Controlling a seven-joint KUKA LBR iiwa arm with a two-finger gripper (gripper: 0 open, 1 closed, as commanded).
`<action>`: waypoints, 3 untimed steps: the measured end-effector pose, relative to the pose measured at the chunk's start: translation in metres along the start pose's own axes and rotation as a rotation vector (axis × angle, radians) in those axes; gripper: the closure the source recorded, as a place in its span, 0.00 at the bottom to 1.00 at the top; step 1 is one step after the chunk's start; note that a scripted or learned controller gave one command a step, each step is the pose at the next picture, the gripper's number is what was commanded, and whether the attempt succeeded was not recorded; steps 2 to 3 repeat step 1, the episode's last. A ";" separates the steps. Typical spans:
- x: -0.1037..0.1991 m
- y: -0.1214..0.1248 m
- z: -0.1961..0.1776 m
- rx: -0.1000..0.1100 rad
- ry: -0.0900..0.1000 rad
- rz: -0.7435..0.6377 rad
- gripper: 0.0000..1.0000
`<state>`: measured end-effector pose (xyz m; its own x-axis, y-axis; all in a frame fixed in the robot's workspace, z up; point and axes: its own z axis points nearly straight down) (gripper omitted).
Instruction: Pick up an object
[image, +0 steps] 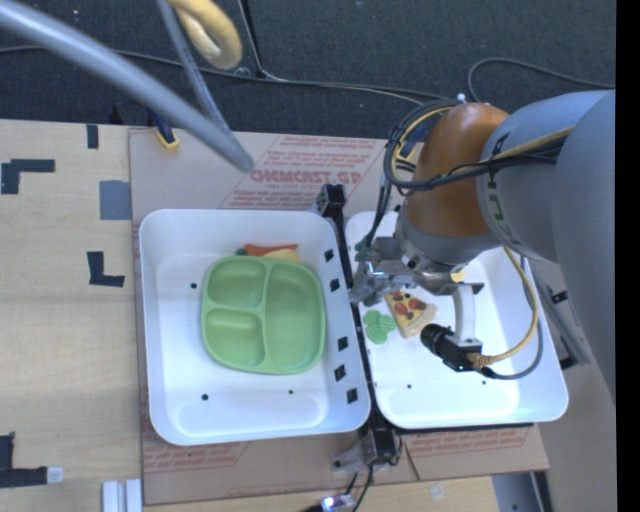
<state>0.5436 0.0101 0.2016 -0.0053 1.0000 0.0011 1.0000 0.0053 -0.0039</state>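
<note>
A: Log, left to right. Bench (60, 330) is light wood with black tape marks; a cardboard sheet (300, 170) lies under both bins.

B: Left bin (170, 400)?

A: White, shallow. A green divided plate (265, 312) lies flat in its middle, three compartments facing up. Just behind the plate's far rim an orange piece (268, 249) and a yellowish piece (286, 255) peek out, mostly hidden by the plate.

B: Right bin (520, 395)?

A: Near its left wall: a small green item (378, 327), touching or just beside a pizza-slice toy (409, 311), which lies flat, tan with red spots.

B: Arm?

A: Grey arm (560, 170) comes in from the right, orange band (455, 170) above the wrist. Gripper (385, 285) sits low over the right bin's left side, directly above the pizza slice and close to the bin divider.

B: State of the fingers?

A: Cannot tell; the wrist body and cabling cover them. Nothing visibly between them. A black fitting with a yellow cable (455, 350) hangs to the right of the pizza slice.
</note>
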 end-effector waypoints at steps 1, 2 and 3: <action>0.047 -0.012 0.004 0.000 0.000 0.000 1.00; 0.047 -0.012 0.004 0.000 0.000 0.000 1.00; 0.047 -0.012 0.004 0.000 0.000 0.000 1.00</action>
